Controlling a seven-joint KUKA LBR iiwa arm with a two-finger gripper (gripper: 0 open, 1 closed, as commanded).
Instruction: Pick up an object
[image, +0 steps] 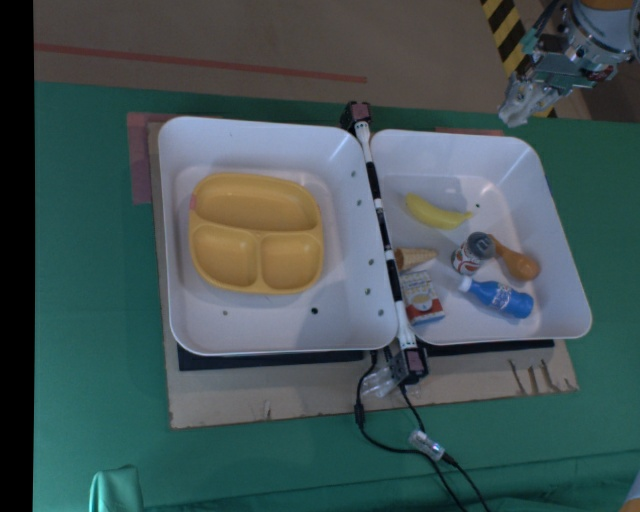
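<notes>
Lying curved and yellow in the right bin, the banana sat apart from the pincer, whose grip I cannot tell.

I see glossy white plastic bins, a smooth yellow plastic tray, matt green cloth, and rough cardboard.

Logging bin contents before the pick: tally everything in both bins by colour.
Yellow: 2, divided tray, banana
Blue: 1, bottle
Orange-brown: 2, cone, gourd-shaped toy
Red and white: 2, small can, carton
Total: 7
</notes>
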